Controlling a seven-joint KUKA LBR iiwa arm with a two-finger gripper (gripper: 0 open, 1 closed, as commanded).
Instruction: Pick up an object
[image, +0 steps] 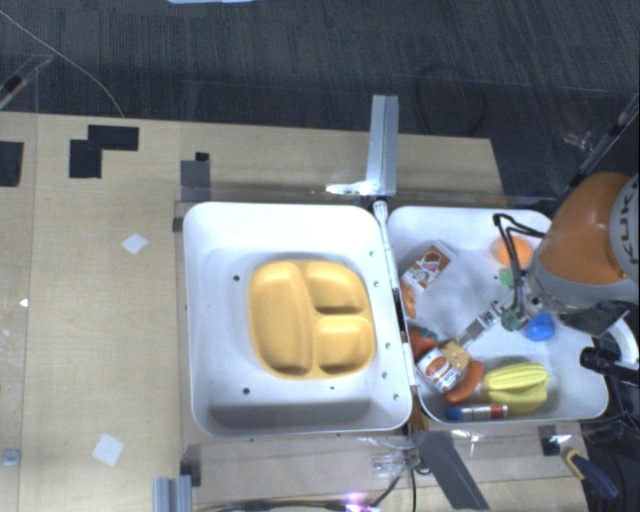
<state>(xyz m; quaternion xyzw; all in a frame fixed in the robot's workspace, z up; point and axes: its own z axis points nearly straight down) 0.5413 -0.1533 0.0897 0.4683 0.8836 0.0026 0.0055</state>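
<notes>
Nearest, along the bottom edge of the right bin: a red-and-blue marker lies flat against the front wall. Just behind it, a yellow ridged corn-like toy lies lengthwise, and a small printed can rests on its side just beside an orange-red piece. All sit packed together in the lower middle of that bin.

A step farther up, a slim grey rod-like tool lies at a slant, its lower end touching a tan bit by the can. Its upper end meets the claw, which is low over the bin's middle right. Claw state: cannot tell, the wrist hides the tips. A blue ball sits just beside the claw, lower right of it.

The arm, with its orange band, enters from the right edge and covers the bin's upper right part.

Farther back: a brown-and-white packet lies tilted in the upper left of the right bin; an orange object is partly hidden by black cables.

Left bin: a yellow divided tray lies in its centre.

Both bins rest on the pale wood tabletop.
</notes>
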